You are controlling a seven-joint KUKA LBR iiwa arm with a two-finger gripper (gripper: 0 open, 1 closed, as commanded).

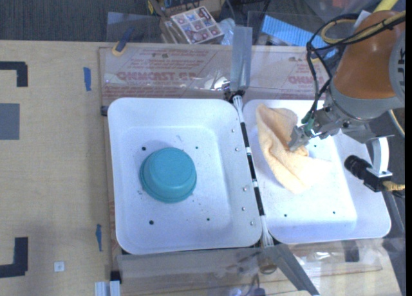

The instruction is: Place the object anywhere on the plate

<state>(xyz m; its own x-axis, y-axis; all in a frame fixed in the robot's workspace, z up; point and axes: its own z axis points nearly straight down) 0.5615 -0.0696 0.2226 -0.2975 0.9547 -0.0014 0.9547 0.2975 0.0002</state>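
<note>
In the right bin, toward its far left corner, lies a pale yellow cloth, crumpled and stretched from the bin's far edge down toward the middle of its floor. The gripper is down on the cloth's right side, near the cloth's upper half, and its tip touches or presses into the fabric. From this slant the fingers are too small and dark to make out, so I cannot tell whether they are apart, together or pinched on the cloth. The arm comes in from the bench's right edge, its orange band above the grey wrist, with black cables looping beside it. A black part with a white bracket hangs over the right bin's right edge.

In the left bin, left of the middle of its floor, sits a blue-green plate, round and thick like an upturned bowl, well apart from the cloth. A hinged seam with small screws runs between the two bins. Behind both bins, along the bench's far edge, lies a clear plastic sheet with red lettering. The wooden bench to the left carries black markings and small strips of blue tape.
</note>
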